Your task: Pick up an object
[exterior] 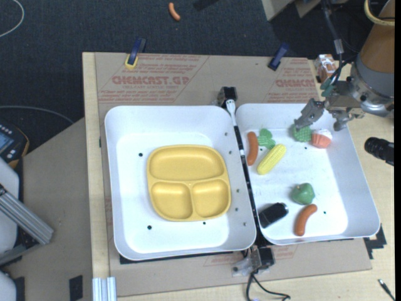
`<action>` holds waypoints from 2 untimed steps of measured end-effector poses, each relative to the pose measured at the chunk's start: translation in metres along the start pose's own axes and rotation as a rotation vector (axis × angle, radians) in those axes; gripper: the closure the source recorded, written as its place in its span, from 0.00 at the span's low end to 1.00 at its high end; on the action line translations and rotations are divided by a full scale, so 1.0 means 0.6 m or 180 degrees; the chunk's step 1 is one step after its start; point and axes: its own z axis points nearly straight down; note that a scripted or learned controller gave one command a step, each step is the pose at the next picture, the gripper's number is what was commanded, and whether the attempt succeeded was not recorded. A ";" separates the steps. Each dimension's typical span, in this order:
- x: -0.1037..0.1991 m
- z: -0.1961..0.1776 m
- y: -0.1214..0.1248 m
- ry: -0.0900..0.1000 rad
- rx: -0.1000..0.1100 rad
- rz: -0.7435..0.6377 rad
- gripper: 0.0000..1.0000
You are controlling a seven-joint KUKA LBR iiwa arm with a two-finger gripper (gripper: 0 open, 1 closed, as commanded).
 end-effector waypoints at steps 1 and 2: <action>-0.004 0.101 0.011 0.0003 0.0019 0.0004 0.00; -0.017 0.200 0.005 0.0003 0.0019 0.0004 0.00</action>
